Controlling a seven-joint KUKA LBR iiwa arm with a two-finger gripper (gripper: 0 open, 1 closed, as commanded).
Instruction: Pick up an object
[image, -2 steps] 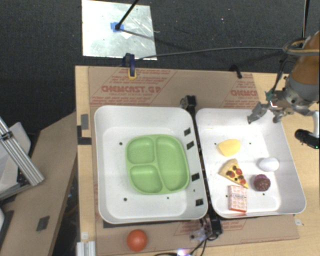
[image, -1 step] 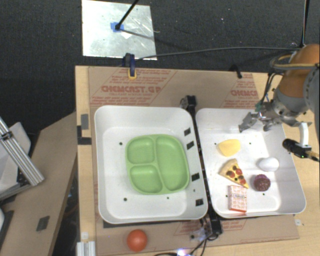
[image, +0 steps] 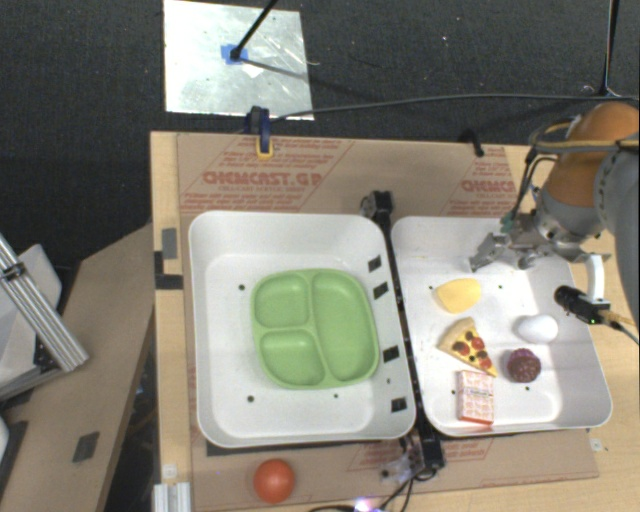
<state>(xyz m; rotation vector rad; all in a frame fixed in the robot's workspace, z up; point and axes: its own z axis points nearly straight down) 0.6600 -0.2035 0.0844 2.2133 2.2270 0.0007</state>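
The right bin (image: 580, 405) holds a yellow rounded piece (image: 457, 295), a pizza slice (image: 468, 346), a white egg (image: 536, 328), a dark red ball (image: 523, 365) and a red-and-white box (image: 475, 397). My gripper (image: 505, 256) hangs over the bin's far side, just above and to the right of the yellow piece. Its fingers are spread open with nothing between them. The arm comes in from the upper right.
The left bin (image: 215, 300) holds a green sectioned tray (image: 314, 328). An orange ball (image: 273, 480) lies on the bench in front of the left bin. A blue clamp (image: 260, 131) stands at the bench's far edge.
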